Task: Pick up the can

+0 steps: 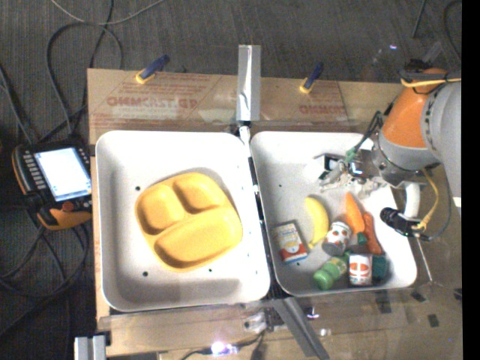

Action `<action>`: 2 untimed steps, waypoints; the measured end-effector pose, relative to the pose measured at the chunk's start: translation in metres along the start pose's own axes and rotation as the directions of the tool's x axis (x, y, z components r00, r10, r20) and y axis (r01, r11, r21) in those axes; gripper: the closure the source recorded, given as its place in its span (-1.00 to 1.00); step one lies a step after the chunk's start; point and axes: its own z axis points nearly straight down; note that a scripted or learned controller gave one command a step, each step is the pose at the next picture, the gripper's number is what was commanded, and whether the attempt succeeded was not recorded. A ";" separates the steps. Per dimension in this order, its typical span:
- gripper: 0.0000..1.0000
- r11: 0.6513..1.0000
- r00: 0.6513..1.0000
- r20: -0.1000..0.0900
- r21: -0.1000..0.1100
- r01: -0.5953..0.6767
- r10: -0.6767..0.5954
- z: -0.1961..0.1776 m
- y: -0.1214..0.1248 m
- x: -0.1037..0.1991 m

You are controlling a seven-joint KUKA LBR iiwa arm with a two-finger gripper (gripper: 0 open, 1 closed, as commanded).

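Can [361, 268], red and white, stands near the right bin's [285, 152] front right corner, hemmed by a green bottle [329, 273] and carrot [355, 212], so the gripper [339, 167], apparently open and empty well behind it, should descend straight from above.

A yellow sectioned tray [189, 220] sits in a white bin [105, 223], while the other white bin [281, 163] holds a red-and-white can [360, 268], orange carrot [354, 211], yellow banana [318, 219] and green bottle [329, 273].
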 end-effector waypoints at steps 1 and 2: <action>-1.00 0.992 0.994 0.013 0.051 -0.111 0.111 0.008 0.046 0.015; 1.00 0.993 0.994 0.006 0.050 -0.106 0.106 0.002 0.047 0.024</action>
